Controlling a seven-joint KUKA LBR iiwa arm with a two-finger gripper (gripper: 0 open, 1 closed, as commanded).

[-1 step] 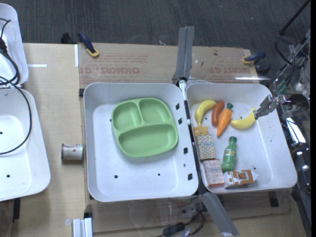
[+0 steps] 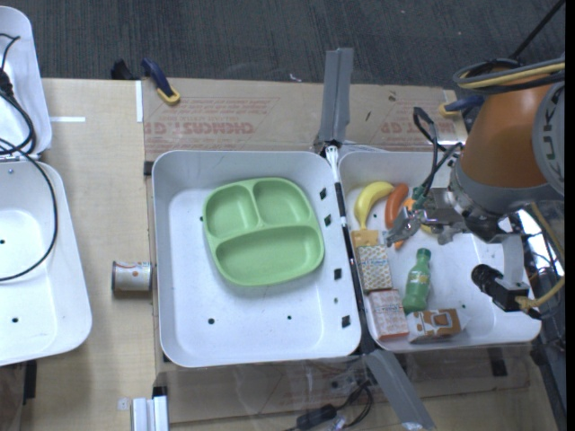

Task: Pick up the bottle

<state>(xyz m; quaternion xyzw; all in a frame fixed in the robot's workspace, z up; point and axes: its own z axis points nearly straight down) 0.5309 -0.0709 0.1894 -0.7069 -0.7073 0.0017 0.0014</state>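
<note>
Lying in the right bin point(image 2: 503, 330), bottle point(image 2: 417, 280) beside box point(image 2: 374, 268), carton point(image 2: 435, 324), banana point(image 2: 372, 201); gripper point(image 2: 402, 233) just above it, fingers slightly parted, holding nothing

Robot lab: cardboard-topped bench point(image 2: 225, 115), white bins point(image 2: 171, 268), loose cables point(image 2: 27, 133)

Dark grey carpet point(image 2: 225, 21) covers the floor along the top. Below it lies the surface point(image 2: 99, 232), pale wood, with a flattened cardboard sheet point(image 2: 234, 119) bearing red print near its far edge. Lighting is even, with soft shadows.
</note>
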